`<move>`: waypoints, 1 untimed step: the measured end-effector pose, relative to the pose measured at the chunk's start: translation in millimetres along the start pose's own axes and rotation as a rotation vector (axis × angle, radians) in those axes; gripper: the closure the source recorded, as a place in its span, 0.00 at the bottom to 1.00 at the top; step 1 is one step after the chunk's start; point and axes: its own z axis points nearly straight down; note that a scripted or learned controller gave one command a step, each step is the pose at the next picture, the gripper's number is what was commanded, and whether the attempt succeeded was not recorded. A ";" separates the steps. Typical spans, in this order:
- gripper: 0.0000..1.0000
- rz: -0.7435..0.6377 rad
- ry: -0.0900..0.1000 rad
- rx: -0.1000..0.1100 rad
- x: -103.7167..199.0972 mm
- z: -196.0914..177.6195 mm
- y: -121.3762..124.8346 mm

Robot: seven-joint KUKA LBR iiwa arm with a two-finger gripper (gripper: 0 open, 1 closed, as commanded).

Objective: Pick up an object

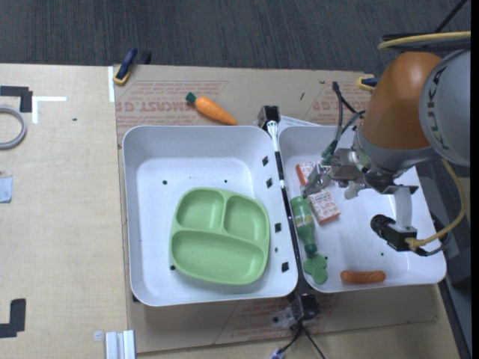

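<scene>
The right bin [352,241] holds a red and white packet [325,209], a second reddish packet [302,173], a green bottle [302,220] lying along the left wall, a small green item [316,268] and an orange-red sausage [363,277] near the front. My gripper [323,179] hangs low over the upper left of this bin, between the two packets and just above the red and white one. Nothing is visibly held in it. The arm's orange band and grey wrist hide the bin's back right part.
The left bin [150,152] carries a green divided plate [221,235]. A toy carrot [212,108] lies on the cardboard behind the bins, and a blue clip [126,64] is at the far left corner. A black cable fitting [393,232] juts over the right bin.
</scene>
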 end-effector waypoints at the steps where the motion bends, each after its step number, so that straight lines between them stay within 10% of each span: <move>1: 0.00 0.000 0.000 0.000 0.0 0.0 0.0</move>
